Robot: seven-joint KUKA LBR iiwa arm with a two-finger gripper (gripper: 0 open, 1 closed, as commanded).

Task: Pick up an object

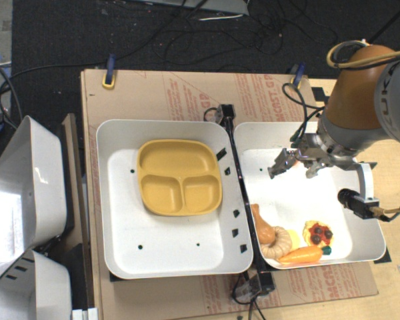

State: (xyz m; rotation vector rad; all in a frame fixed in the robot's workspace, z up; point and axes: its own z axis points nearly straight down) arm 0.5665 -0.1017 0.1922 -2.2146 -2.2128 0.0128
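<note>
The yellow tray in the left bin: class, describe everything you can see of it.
The yellow tray is a rounded-corner rectangle, seemingly matte plastic, split by raised ridges into three compartments: one long along the far side, two smaller on the near side. It lies flat, open side up, in the left bin, towards its far side, with nothing in it.

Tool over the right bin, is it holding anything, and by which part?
Nothing is held. The tool hangs over a bare part of the right bin; the toy food lies apart at the near edge.
</note>
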